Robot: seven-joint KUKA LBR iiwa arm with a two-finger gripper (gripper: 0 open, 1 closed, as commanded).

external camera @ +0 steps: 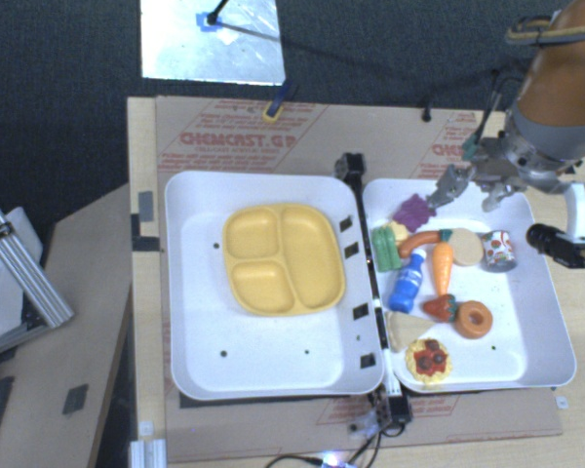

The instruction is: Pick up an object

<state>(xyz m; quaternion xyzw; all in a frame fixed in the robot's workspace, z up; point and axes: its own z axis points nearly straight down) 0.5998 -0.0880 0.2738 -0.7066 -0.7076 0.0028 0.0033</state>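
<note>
As we looked down:
End effector [468, 189]: we saw it spread open, holding nothing, above the right bin [541, 334].
Purple toy [411, 210]: lay just beside it.

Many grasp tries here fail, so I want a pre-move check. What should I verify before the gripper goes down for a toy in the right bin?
1. Gripper carries nothing between its fingers: ok.
2. Fingers spread for a grasp: ok, they stand apart.
3. Gripper over the right bin: ok, above its far edge.
4. Target free of neighbours: not ok; the carrot, blue bottle and sausage lie packed together.
5. Purple toy nearest the gripper reachable: cannot tell; it sits by the bin's far wall.
6. Yellow tray in the left bin out of the way: ok.
</note>
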